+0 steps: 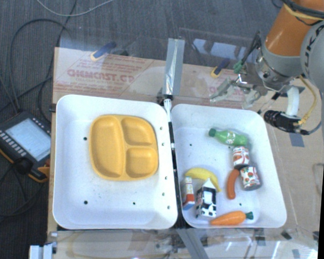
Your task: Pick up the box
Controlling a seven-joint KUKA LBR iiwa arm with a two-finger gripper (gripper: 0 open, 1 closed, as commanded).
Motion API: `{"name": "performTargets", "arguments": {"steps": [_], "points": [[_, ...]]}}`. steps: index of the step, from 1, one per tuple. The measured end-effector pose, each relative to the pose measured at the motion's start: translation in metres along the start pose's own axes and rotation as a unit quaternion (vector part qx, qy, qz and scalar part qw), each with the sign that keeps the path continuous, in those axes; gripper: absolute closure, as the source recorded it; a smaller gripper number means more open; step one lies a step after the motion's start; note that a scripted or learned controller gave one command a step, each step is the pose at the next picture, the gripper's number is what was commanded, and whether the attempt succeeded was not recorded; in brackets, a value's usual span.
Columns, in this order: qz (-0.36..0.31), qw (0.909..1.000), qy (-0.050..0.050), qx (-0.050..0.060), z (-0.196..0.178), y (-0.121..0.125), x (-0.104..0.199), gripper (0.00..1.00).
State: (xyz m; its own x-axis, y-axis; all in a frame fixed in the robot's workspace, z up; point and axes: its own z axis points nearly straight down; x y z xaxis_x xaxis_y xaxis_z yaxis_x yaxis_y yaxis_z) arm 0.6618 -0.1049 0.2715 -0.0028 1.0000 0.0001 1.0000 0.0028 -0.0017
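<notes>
Hovering tool (236,93) beyond bin rim (219,108).

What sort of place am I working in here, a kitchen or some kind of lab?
Most likely a robotics lab bench, not a kitchen: two white bins holding toy food such as a plastic carrot, a teach pendant on the carpet, and loose cables beside it.
</notes>
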Motion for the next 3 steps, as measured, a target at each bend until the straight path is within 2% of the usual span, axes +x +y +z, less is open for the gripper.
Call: {"name": "performTargets", "arguments": {"steps": [1, 2, 3], "points": [[-0.003, 1.0, 0.0, -0.001, -0.059, -0.001, 0.039, 0.0], [-0.046, 0.9989, -0.002, -0.001, -0.108, 0.006, -0.007, 0.0], [0.129, 0.9916, -0.001, 0.001, -0.04, 0.006, 0.009, 0.0]]}}
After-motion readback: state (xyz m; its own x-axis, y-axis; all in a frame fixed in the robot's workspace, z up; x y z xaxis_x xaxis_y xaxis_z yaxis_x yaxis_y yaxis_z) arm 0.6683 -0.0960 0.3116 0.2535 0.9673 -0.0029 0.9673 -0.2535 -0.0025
